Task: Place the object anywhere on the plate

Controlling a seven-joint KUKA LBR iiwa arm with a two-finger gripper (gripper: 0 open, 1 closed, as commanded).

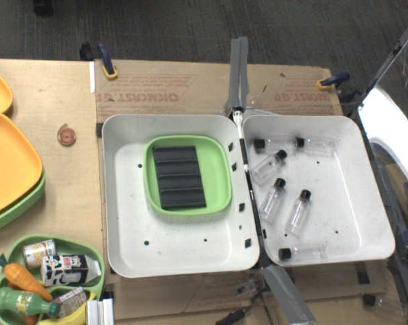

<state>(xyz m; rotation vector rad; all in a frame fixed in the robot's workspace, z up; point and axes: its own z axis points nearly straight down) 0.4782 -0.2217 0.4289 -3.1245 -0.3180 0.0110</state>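
Note:
A green square plate (220, 175) sits in the middle of the left white bin (122, 242). A black ridged rectangular object (179, 177) lies flat on the plate, inside its rim. Several clear vials with black caps lie scattered in the right white bin (366, 235), among them one (298, 210) near the middle, one (273, 196) beside it and one (302, 252) at the front wall.
Stacked yellow and green plates (7, 175) lie on the wooden table at far left. A green bowl (44, 279) of toy food and small cans stands at lower left. A small pink disc (67, 136) lies on the table. Clamps (107, 66) hold the cardboard behind the bins.

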